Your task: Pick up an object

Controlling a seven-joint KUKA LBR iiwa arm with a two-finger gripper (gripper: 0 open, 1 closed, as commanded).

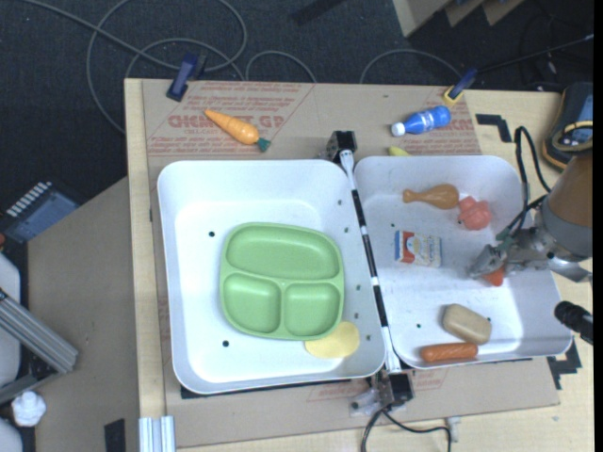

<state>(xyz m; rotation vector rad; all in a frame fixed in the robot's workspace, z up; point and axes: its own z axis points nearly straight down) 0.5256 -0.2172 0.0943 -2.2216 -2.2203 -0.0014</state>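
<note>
The right bin [528, 347] holds a tan drumstick [431, 196], a pink-red lump [475, 215], a small white carton with red and blue print [418, 249], a beige bread roll [466, 323] and an orange sausage [449, 352]. My gripper [492, 262] reaches in from the right and is low over the bin's right side, right of the carton. A small red piece [495, 277] shows right at its tip; whether it is gripped is unclear. In the left bin [179, 252] lie a green divided plate [281, 279] and a yellow disc [332, 343].
On the bench behind the bins lie a toy carrot [236, 126], a blue-and-white bottle [422, 121] and a blue clip [184, 75]. Black cables run along the right side near the arm [571, 217]. A black divider [363, 243] separates the bins.
</note>
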